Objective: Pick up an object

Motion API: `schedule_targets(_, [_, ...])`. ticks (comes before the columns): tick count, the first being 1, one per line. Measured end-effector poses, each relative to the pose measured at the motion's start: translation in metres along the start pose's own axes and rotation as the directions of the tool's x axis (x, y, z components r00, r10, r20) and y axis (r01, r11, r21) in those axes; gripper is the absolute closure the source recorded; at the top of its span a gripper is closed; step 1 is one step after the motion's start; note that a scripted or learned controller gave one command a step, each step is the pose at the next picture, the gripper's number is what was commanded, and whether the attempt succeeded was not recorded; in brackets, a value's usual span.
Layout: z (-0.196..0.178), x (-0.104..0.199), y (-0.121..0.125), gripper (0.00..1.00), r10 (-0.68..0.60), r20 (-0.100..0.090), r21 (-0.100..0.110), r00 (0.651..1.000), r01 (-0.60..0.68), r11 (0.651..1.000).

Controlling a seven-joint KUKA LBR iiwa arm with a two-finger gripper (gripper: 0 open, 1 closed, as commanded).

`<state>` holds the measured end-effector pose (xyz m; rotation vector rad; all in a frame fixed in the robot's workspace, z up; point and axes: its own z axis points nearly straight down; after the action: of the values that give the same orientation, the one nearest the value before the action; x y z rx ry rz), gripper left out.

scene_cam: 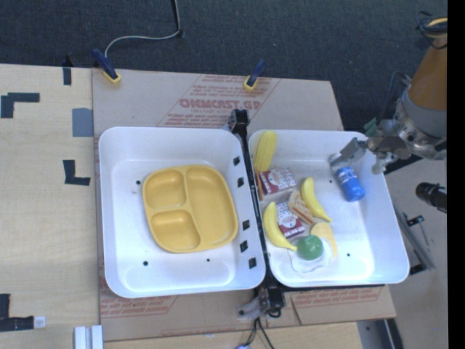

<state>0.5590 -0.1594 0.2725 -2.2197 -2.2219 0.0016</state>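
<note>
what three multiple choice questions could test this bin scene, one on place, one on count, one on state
1. Where is the yellow divided plate?
A. left bin
B. right bin
C. on the cardboard

2. How many bananas lie in the right bin?
A. none
B. two
C. five

3. How does the blue bottle sit?
A. lying on the bin floor
B. standing on the plate
C. balanced on the green apple

Answers: 1 A, the plate sits on the left bin floor. 2 B, one banana and another banana flank the snack packets. 3 A, it lies tilted near the gripper.
</note>
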Motion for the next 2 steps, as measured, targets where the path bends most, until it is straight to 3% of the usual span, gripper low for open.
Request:
schedule_targets(1, [0.111, -0.017, 0.001, 0.0, 0.0, -0.001, 0.002, 1.0, 0.0, 1.0])
schedule_targets(2, [0.171, 0.039, -0.004, 0.0, 0.001, 0.001, -0.018, 1.0, -0.001, 1.0])
